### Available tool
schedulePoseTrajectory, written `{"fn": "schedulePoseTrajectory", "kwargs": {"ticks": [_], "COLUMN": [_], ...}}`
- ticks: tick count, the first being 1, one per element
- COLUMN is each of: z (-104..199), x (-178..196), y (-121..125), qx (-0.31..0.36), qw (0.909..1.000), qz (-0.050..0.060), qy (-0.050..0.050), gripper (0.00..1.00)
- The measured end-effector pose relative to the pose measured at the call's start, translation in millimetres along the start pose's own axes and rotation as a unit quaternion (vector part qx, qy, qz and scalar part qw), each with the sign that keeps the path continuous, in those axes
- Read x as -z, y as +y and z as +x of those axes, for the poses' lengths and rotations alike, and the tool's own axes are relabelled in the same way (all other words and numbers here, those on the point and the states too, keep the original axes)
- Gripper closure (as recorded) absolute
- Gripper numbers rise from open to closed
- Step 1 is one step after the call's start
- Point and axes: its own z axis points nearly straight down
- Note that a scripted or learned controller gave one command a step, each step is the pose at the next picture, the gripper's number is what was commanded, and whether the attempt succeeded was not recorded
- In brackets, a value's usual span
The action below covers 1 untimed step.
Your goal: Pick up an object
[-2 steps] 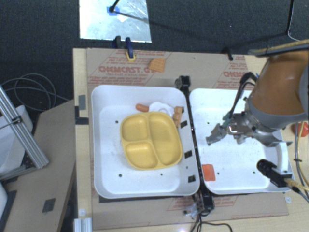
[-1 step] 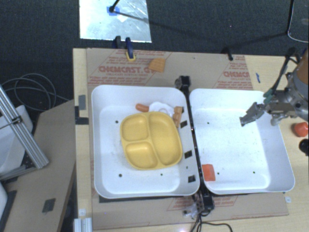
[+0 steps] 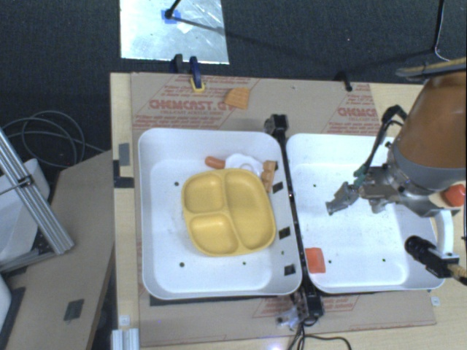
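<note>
My gripper (image 3: 341, 200) hangs over the middle of the right bin (image 3: 365, 155), pointing left, with nothing visibly in it. A small orange-red block (image 3: 314, 259) lies at that bin's front left corner, below and left of the gripper. In the left bin (image 3: 157, 195) a yellow three-part plate (image 3: 228, 212) takes up the centre. Behind the plate lie an orange sausage-shaped piece (image 3: 215, 162), a white piece (image 3: 243, 163) and a small tan block (image 3: 268, 173). A red thing (image 3: 454, 194) peeks out at the far right, partly hidden by the arm.
A tan wedge (image 3: 237, 97) lies on the cardboard behind the left bin, near a blue and yellow clamp (image 3: 195, 74). A black divider (image 3: 286, 195) runs between the bins. Bare white floor lies left of and behind the gripper in the right bin.
</note>
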Motion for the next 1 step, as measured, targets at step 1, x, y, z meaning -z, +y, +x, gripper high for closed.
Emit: {"fn": "schedulePoseTrajectory", "kwargs": {"ticks": [1], "z": [-124.8], "x": [97.9], "y": [32.5], "qx": [-0.007], "qw": [0.9999], "qz": [-0.010], "qy": [-0.006], "gripper": [0.00]}}
